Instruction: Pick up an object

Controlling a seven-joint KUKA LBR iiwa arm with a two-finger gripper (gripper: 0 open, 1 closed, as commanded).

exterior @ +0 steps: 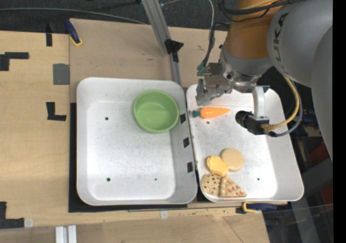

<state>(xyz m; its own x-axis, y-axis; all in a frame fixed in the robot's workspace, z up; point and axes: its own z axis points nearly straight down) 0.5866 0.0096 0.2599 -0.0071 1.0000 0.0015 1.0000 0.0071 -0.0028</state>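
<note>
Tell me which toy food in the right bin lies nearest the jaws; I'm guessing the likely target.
The orange carrot, lying just below the gripper. The yellow piece, round biscuit and crackers cluster at the bin's near end.

Bowl (156, 111) in left bin (92, 144), carrot (213, 112) in right bin (281, 177)

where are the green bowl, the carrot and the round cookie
green bowl (156, 111): camera view, on its inner bottom
carrot (214, 112): camera view, on the middle of its orange body
round cookie (233, 158): camera view, on its flat top
</note>
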